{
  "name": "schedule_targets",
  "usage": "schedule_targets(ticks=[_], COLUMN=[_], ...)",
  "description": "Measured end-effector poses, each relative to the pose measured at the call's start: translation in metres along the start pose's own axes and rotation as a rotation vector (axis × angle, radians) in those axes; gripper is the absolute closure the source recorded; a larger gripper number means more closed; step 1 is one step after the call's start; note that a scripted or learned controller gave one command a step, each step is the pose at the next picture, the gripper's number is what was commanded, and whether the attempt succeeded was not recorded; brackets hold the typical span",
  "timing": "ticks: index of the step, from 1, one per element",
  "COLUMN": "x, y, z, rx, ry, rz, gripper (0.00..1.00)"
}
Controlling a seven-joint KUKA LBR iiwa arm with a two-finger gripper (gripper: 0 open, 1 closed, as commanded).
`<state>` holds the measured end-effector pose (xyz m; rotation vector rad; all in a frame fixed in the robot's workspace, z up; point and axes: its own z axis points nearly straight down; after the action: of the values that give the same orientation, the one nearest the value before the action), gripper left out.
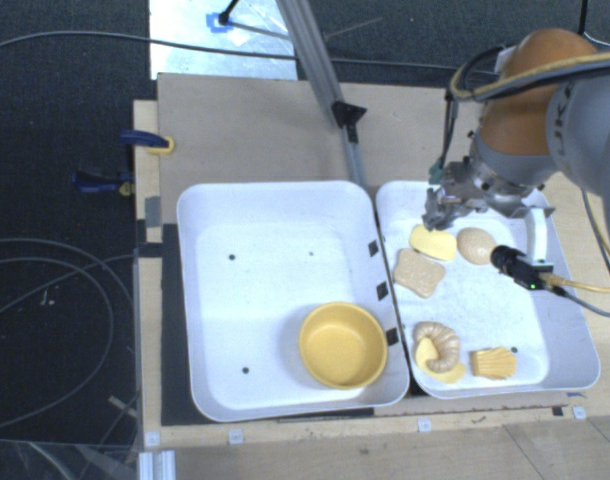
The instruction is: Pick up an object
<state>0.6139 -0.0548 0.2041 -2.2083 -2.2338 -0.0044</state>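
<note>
**Ana:** While nothing is lifted yet, the likeliest target is the pale yellow piece (pixel 433 242) in the right bin (pixel 575 368), near its back left corner. It looks flat, smooth and roughly rounded, like a slice of toy cheese or pastry.

**Ben:** And the gripper (pixel 440 208)?

**Ana:** It sits just above that piece's far edge, close or touching; I can't tell which from this slant. I can't tell its state either, because the wrist hides it.

**Ben:** So which step is this?

**Ana:** I'd judge it the approach or the start of a grasp. Next it needs a square descent over the piece, then a firm close before any lift. A thin, flat thing could slip out or get pushed along the floor.

**Ben:** What's crowding it?

**Ana:** A beige egg-shaped object (pixel 474 245) lies just beside it on the right, and a tan bread slice (pixel 419 272) touches or nearly touches it from the front. Farther forward sit a curled croissant-like piece (pixel 438 347) and a ridged yellow chip (pixel 493 363).

**Ben:** And the other bin?

**Ana:** The left bin (pixel 235 218) holds a yellow bowl (pixel 342 344) near its front right corner, well apart from the gripper.
</note>
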Motion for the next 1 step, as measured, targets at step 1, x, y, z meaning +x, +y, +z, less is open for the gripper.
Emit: schedule_targets(ticks=[1], x=[0.063], y=[-0.0012], z=[-0.0122], rx=[-0.001], ry=[0.001], rz=[-0.001], gripper=[1.0])
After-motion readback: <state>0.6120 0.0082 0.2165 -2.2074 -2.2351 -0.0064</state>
